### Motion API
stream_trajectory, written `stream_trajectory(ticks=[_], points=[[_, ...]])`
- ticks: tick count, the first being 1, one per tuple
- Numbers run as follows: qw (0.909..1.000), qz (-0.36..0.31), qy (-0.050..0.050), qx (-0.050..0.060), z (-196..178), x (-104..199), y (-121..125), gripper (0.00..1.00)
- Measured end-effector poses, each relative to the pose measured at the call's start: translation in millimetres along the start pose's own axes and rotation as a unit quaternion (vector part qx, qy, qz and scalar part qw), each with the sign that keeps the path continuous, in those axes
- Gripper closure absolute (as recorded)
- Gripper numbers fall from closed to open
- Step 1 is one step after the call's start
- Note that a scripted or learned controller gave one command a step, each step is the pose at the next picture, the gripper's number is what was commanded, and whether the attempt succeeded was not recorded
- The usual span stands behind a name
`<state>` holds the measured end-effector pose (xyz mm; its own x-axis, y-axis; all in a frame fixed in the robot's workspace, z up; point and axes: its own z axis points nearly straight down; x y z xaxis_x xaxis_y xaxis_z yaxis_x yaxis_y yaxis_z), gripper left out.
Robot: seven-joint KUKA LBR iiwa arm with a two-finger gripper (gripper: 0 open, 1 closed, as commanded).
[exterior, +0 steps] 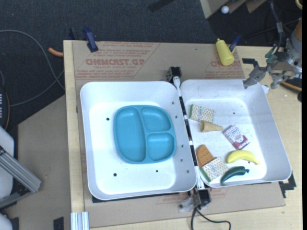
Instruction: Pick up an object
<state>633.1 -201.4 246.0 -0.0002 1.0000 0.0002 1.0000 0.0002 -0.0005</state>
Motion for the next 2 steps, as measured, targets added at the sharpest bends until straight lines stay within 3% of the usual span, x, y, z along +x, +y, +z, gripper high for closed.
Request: stream_trajectory(ticks=[1, 2], points=[[1.0000, 0.000, 0.000, 0.001, 127.5, 22.1, -70.0, 0.00], [1.0000, 0.000, 0.000, 0.001, 162.0, 31.5, -107.1, 0.00]])
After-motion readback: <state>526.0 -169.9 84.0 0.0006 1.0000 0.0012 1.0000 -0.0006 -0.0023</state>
